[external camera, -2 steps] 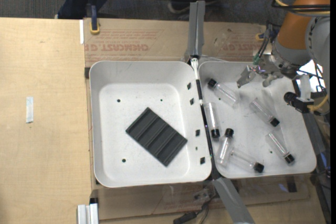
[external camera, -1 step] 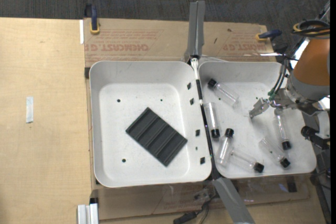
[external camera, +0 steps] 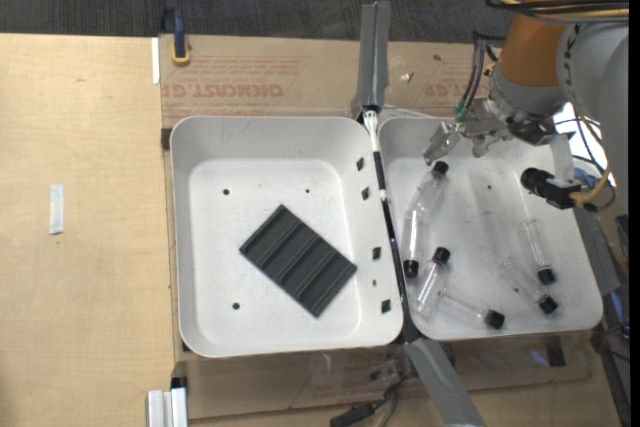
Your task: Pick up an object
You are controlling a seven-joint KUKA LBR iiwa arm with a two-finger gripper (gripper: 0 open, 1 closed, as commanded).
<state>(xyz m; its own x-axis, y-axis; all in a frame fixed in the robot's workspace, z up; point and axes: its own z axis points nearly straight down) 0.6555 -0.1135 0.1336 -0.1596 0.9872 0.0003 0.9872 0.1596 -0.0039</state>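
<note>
A dark grey ribbed slab [external camera: 298, 260] lies at a slant in the middle of the left bin [external camera: 200, 215]. The right bin [external camera: 590, 295] holds several clear tubes with black caps, one [external camera: 427, 198] near its far left, others [external camera: 468, 307] along its near side. My gripper [external camera: 457, 145] hangs over the far end of the right bin, below the orange wrist band. Its two metal fingers [external camera: 436, 151] stand apart, open, with nothing between them. The capped end of the nearest tube lies just below the left finger.
A grey divider post [external camera: 374, 55] rises between the bins at the back. A black connector with cables [external camera: 548, 185] sticks out from the arm over the right bin. Cardboard lies under both bins, with wooden bench top to the left.
</note>
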